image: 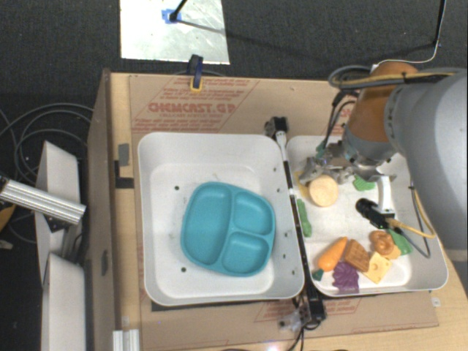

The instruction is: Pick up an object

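Claw point(324, 170) is hanging low over the back of the right bin point(431, 269), sitting right above the pale round item point(324, 192) and looking like it is touching or nearly touching its top edge. Cannot tell whether the claw is released or clenched: the wrist and arm point(417, 145) are covering most of it from this angle. Nothing is showing as gripped, so I am judging the pick as not yet done. Approach looks about finished; grasp and lift are what is left.

Likely target is that pale round item, lying on the right bin floor near the divider. Other candidates are lying toward the front of the same bin: orange carrot point(331, 253), purple piece point(345, 277), tan waffle-like square point(356, 254), yellow wedge point(378, 268) and brown knobbly piece point(382, 240), all bunched close together. A green strip point(303, 219) is lying along the divider. The left bin point(168, 159) is holding just the blue divided plate point(228, 227), well apart from the claw.

Hard to make out:
- A green scrap point(363, 184) is peeking out beside the wrist, mostly covered.
- The arm's bulk is hiding the right bin's far corner.
- Contact between claw and round item is not resolving clearly.
- The small toys are too blurry to name with confidence.
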### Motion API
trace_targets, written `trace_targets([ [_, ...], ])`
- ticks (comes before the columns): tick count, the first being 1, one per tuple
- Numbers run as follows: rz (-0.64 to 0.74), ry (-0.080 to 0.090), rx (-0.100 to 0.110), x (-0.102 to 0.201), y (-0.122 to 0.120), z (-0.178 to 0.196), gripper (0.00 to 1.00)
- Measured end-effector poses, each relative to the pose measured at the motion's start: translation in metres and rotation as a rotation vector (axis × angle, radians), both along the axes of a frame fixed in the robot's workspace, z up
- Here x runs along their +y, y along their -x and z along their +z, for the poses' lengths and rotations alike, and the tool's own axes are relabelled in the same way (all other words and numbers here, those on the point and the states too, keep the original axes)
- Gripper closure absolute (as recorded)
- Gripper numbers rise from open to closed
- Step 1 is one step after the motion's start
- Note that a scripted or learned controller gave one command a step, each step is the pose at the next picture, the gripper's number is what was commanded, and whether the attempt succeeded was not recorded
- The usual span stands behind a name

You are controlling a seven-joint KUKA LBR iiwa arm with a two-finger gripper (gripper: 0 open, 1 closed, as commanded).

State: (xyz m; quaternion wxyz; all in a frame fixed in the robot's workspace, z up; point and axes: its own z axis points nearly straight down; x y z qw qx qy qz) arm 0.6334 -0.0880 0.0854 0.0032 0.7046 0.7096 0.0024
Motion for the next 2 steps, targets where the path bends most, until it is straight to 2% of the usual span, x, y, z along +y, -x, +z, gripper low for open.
trace_targets([
  [1,0.001,0.0,0.002,0.0,0.002,0.011,1.0],
  [2,-0.002,-0.002,0.004,0.017,0.035,0.104,1.0],
])
